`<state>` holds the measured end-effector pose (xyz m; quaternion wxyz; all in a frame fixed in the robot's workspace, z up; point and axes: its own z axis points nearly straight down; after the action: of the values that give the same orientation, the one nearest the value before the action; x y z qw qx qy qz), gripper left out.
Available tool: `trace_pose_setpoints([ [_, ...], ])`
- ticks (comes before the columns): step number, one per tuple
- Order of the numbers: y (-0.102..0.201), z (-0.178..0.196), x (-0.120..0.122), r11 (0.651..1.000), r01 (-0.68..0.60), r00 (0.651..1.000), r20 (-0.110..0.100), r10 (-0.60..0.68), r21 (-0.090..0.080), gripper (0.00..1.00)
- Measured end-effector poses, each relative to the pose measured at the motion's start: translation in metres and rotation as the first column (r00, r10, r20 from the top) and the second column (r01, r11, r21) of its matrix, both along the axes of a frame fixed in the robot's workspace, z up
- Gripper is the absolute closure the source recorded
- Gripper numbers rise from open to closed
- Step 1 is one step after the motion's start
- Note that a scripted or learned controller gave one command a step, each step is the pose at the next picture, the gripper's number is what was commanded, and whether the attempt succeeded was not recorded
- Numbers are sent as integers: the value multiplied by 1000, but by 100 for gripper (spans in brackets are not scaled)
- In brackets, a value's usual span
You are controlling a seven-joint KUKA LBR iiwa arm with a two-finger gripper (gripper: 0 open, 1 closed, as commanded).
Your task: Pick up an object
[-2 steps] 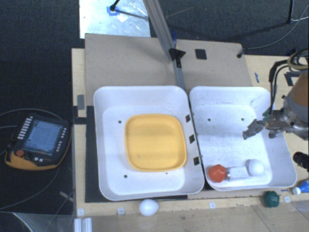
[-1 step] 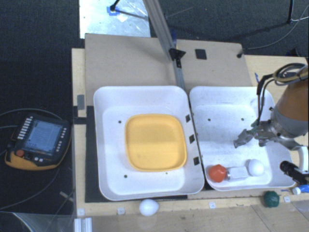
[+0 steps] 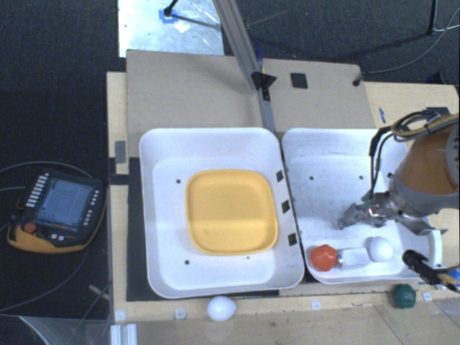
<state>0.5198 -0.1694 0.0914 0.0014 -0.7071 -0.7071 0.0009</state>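
My gripper (image 3: 357, 215) hangs low in the right bin (image 3: 316, 149); can't tell its state. Orange ball (image 3: 323, 257) just below-left of it, white ball (image 3: 379, 249) below-right, both apart from it.

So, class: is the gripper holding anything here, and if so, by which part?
Nothing: the gripper hangs above bare floor in the right bin, apart from the red ball.
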Motion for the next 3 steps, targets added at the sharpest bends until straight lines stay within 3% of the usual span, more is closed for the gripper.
trace_pose_setpoints([
  [1, 0, 13, 2, 1000, 0, 1000, 5, 0, -1, 100],
  [3, -14, 117, -1, 1000, 0, 1000, 8, 0, -2, 100],
])
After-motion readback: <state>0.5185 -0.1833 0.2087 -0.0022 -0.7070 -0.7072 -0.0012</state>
